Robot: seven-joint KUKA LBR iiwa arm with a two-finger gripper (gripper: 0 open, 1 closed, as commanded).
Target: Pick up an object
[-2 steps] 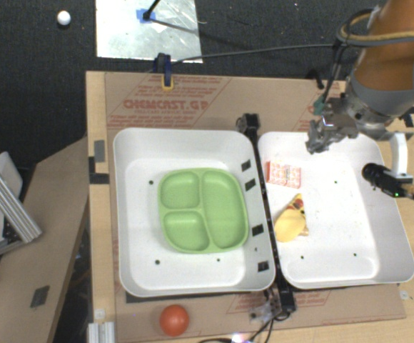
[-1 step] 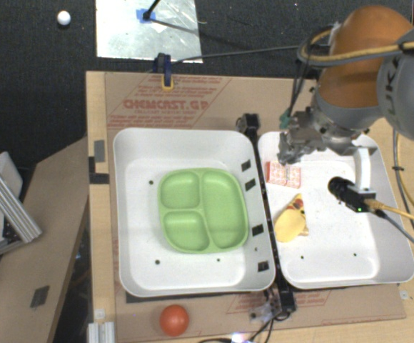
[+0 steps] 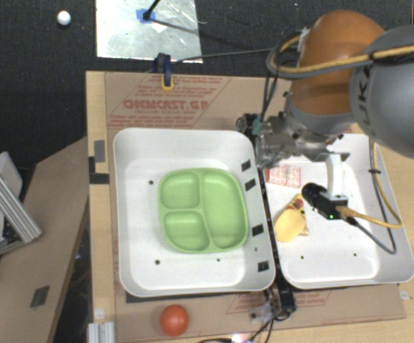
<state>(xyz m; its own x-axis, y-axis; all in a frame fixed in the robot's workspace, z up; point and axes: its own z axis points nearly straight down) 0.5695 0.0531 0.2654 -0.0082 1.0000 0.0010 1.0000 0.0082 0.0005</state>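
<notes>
approach step, i judge — the pincer (image 3: 273, 151) hangs over the right bin (image 3: 396, 263) by its inner wall, just beside a red-and-white packet (image 3: 284, 176); a yellow lump (image 3: 290, 225) lies near. whether the pincer is released or clenched i cannot tell. next it likely needs to centre over one item and descend — nothing is visibly held

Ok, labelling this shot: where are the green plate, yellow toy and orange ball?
green plate (image 3: 201, 209): camera view, where its dividers meet.
yellow toy (image 3: 290, 225): camera view, its middle.
orange ball (image 3: 174, 319): camera view, its middle.
</notes>
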